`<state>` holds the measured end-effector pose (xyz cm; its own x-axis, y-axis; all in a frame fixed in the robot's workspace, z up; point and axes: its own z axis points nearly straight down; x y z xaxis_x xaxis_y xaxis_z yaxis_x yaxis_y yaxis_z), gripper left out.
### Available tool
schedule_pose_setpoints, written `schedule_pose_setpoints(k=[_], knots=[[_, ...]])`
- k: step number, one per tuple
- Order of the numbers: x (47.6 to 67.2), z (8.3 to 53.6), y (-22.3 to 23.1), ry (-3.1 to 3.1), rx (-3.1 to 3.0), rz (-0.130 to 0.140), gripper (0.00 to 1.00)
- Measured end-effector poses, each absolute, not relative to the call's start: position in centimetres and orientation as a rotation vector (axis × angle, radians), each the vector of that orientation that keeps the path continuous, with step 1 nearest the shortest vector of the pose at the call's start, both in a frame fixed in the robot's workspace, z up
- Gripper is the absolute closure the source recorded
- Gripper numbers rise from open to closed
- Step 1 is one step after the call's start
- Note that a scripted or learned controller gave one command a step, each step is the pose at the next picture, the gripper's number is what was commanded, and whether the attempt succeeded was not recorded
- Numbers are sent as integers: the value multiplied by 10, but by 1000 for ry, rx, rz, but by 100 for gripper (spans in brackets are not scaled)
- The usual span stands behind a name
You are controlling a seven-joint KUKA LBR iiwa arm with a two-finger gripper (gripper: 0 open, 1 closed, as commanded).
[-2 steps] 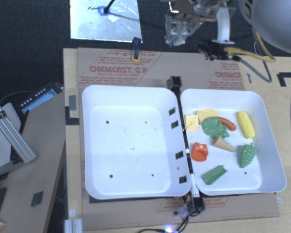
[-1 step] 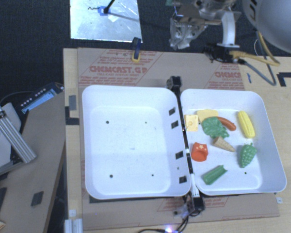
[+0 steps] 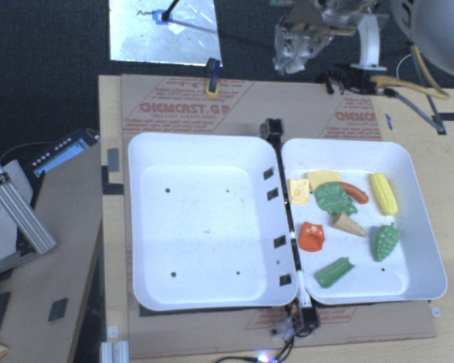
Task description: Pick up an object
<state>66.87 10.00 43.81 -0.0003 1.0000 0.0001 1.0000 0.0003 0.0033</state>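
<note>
The right bin (image 3: 416,203) holds several toy foods: a yellow corn cob (image 3: 384,193), a green broccoli piece (image 3: 334,198), an orange-red carrot (image 3: 354,192), a yellow cheese block (image 3: 298,191), a red pepper (image 3: 311,237), a waffle cone (image 3: 349,224), green grapes (image 3: 386,240) and a green pickle (image 3: 333,272). My gripper (image 3: 291,57) hangs high above the bench's far edge, well back from the right bin. Nothing shows between its fingers.
The left bin (image 3: 204,225) lies beside the right one, with a black clip strip (image 3: 284,218) joining them. A shiny metal sheet (image 3: 165,20) rests at the back left. A yellow clamp (image 3: 212,82) sits on the cardboard's far edge. Cables (image 3: 408,89) run at the back right.
</note>
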Motion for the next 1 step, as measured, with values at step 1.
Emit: schedule_pose_setpoints(k=[1], knots=[[669,448,83,2220,2219,4,100]])
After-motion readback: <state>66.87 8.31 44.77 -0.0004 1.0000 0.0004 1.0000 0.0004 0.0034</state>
